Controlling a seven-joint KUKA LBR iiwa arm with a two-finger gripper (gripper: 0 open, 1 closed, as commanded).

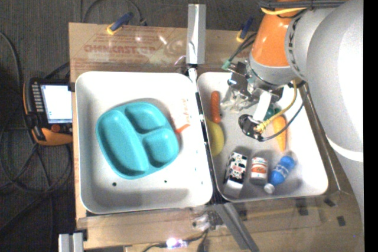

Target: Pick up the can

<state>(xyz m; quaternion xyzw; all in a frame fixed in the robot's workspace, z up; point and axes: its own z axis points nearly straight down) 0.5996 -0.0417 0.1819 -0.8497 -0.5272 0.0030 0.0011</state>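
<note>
1. Two white bins share the worktop (118, 38) in the camera view; the can (258, 169) lies in the right bin (316, 177), between a cow-print carton (236, 169) and a blue bottle (280, 172).
2. Approach stage, by appearances — the tool (248, 100) hovers up-bin, well apart from the can; its grip state cannot be told.
3. Next — travel toward the can, then descend squarely.

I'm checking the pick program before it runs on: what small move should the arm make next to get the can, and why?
Probably shift the end effector toward the near end of the right bin, until it is over the can. It hangs over the bin's far half, while the can stands at the near edge between a black-and-white carton and a blue bottle, so a centred descent matters.
</note>
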